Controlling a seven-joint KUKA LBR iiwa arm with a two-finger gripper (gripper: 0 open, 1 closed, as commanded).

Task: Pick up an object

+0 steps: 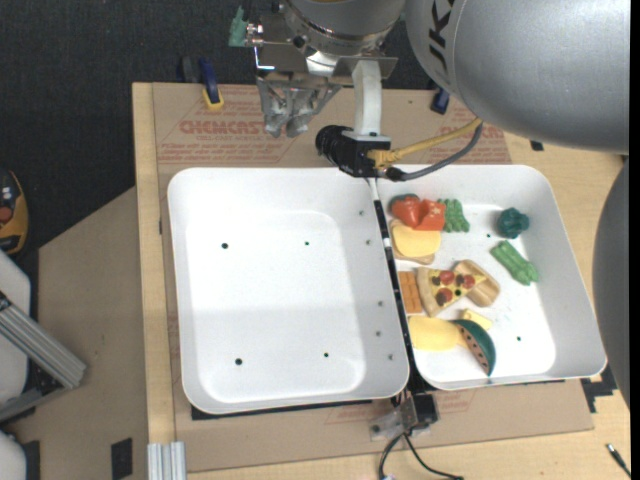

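Observation:
My gripper (290, 113) hangs over the brown board just behind the back rim of the left bin (200, 268), with nothing seen in it. The objects lie in the right bin (560, 318). Along its left side are a red toy tomato (412, 210), a yellow wedge (414, 242), an orange strip (408, 290) and a yellow piece (436, 334). A pizza slice (462, 286) and a watermelon slice (482, 346) lie near the middle. A teal piece (513, 222) and a green piece (514, 262) sit toward the right.
A black fitting (345, 150) with a yellow cable (440, 143) hangs off the arm above the divide between the bins. Blue clamps (210, 76) hold the board's back edge. The arm's grey body (530, 48) covers the upper right.

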